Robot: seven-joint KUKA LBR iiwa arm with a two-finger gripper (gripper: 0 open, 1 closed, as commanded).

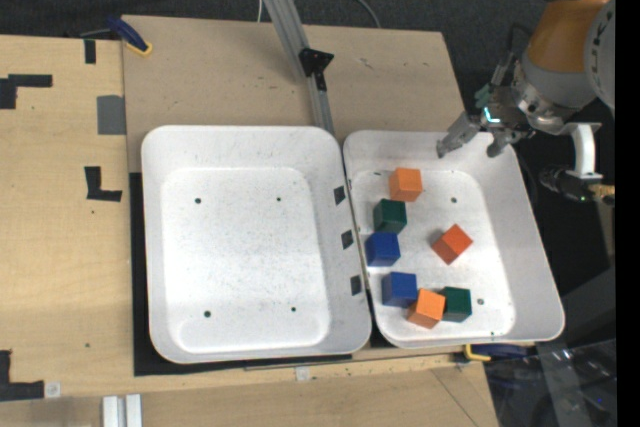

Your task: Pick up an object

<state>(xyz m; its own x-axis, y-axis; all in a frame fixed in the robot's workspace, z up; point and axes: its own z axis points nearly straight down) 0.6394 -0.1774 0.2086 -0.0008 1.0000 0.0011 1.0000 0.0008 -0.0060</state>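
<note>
Arm: the grey arm with its orange band reaches in from the right, wrist up near the far right corner of the right bin point(530, 245).
Gripper: the gripper point(470, 143) hangs over the bin's back edge, two dark fingers spread apart and pointing down, nothing between them, so the claw is released.
Right bin: here is where all the blocks sit, seven of them, loosely grouped left of centre.
Nearest block: an orange cube point(406, 182) at the back, closest to the gripper yet apart from it.
Left column: a green cube point(391, 214) just in front of the orange one, then a blue cube point(383, 248) touching the green, then another blue cube point(400, 288) further forward.
Loner: a second orange cube point(452, 243), turned corner-on, alone toward the right.
Front cluster: a third orange cube point(428, 307) is squeezed between the front blue one and a dark green cube point(457, 303).
Left bin: the left bin point(160, 215) lies alongside, touching the right bin.
Bench: a slanted metal rail point(285, 10) crosses the wooden bench point(60, 245) behind the bins.
</note>
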